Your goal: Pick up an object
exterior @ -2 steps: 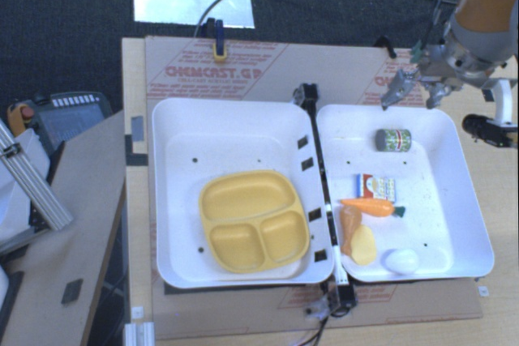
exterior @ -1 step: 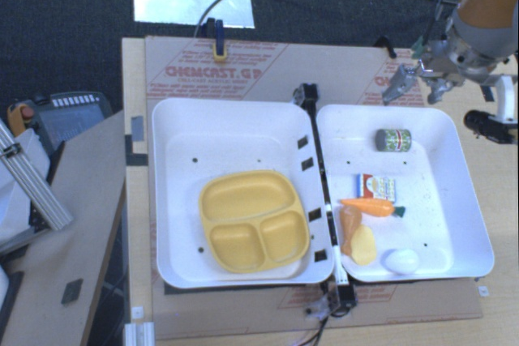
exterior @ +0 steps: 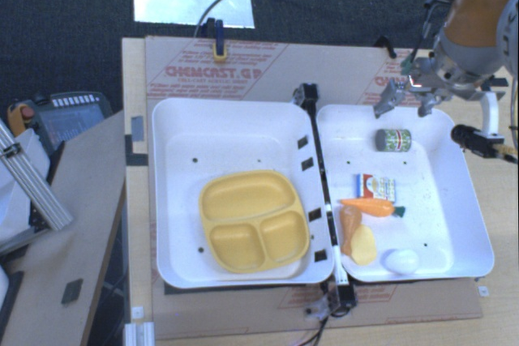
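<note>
Two white bins sit side by side: the left bin [exterior: 174, 134] holds a yellow divided tray [exterior: 253, 219] toward its near side, and the right bin [exterior: 466, 198] holds a small green can [exterior: 394, 140] lying on its side near the far wall, a small carton [exterior: 376, 186], an orange carrot [exterior: 371, 207], a tan pear-like piece [exterior: 355, 237] and a white egg [exterior: 401, 261] near the front. Above the right bin's far edge the gripper [exterior: 413, 99] hangs with its fingers spread apart and nothing between them, just beyond the can.

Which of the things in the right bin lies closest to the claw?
The small green-labelled can, lying on its side at the bin's far end, just below the gripper; the carrot and others cluster nearer the camera.
</note>
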Available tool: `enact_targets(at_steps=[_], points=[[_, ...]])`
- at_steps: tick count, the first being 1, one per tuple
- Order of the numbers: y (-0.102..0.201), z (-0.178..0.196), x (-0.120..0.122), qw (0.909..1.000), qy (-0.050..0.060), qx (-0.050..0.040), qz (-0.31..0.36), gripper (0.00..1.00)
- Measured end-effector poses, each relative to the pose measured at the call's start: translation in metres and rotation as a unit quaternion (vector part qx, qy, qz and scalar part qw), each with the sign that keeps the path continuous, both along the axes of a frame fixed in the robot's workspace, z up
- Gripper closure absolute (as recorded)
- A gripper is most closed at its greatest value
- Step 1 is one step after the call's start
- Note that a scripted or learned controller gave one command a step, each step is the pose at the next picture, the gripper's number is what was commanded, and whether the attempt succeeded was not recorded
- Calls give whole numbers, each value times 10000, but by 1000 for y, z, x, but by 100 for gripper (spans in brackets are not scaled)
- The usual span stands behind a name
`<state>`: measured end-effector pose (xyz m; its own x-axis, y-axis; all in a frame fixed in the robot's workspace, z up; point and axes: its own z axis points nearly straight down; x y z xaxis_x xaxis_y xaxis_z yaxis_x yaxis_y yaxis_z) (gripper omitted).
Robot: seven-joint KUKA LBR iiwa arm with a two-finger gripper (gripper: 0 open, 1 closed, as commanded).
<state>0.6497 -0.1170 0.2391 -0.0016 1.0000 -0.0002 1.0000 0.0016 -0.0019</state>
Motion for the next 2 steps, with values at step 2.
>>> enact_targets(at_steps=[2], points=[[10,-105,5,10000,4,3,17,0]])
